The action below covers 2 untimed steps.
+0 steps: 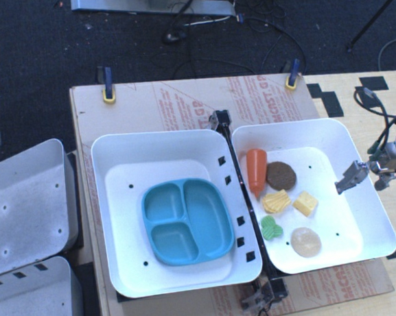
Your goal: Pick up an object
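Observation:
The right bin [366,232] holds several toy foods: an orange carrot [256,169], a brown round patty [281,175], a yellow crinkled piece [276,201], a yellow wedge [305,203], a green piece [271,228] and a beige disc [305,241]. My gripper [365,176] hangs over the right rim of that bin, well to the right of the foods. It is open, and nothing sits between its fingers.
The left bin [118,195] carries a blue divided plate [187,220]. A black divider [241,198] runs between the two bins. Spare white bins [23,203] lie off the bench at the left. Cables trail at the right edge.

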Available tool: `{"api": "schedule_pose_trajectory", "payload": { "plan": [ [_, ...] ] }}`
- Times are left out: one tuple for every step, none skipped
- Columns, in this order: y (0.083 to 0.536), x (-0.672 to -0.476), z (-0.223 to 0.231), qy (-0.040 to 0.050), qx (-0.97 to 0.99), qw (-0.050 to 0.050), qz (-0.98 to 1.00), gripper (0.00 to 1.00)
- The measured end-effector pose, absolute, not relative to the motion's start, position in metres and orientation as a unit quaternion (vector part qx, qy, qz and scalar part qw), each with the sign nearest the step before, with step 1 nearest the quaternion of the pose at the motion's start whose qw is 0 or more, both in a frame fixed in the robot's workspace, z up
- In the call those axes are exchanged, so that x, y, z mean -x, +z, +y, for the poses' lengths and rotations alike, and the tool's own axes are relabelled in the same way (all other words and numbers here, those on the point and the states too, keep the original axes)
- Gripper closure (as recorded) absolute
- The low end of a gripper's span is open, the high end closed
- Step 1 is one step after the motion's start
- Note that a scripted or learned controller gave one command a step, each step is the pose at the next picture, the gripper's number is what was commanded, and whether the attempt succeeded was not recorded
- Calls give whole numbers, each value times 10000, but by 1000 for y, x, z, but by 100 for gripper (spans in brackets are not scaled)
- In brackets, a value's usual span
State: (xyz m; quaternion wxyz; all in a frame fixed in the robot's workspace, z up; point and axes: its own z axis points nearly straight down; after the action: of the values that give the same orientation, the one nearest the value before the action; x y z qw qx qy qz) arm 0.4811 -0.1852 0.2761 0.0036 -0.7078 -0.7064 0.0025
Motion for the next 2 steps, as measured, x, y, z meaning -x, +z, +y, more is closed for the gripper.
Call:
{"api": "schedule_pose_trajectory", "payload": {
  "plan": [
    [280, -483, -185, 4, 7069, -1, -7073, 0],
    [216, -481, -184, 16, 7076, 30, -7066, 0]
  ]
}}
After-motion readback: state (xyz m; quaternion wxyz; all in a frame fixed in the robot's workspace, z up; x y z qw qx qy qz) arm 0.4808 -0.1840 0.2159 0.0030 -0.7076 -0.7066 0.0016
